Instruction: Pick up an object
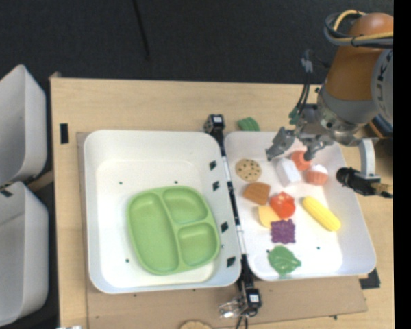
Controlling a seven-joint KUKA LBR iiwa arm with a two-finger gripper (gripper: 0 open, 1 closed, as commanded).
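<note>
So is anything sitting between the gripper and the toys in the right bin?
Nothing visible does. The gripper hangs over the right bin's far end, right above the white block and orange-red piece, open air between.

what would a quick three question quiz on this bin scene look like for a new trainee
1. True or false: the green plastic three-compartment tray lies in the left white bin.
2. Which item lies nearest the right bin's near edge? A) the round tan cookie with dark chips B) the green leafy toy vegetable C) the yellow toy corn cob
3. Fill in: the purple toy grape cluster lies just below the ____ toy tomato in the picture.

Key: 1 true. 2 B. 3 red.

The two-finger gripper hangs over the right white bin, at its far end.
</note>
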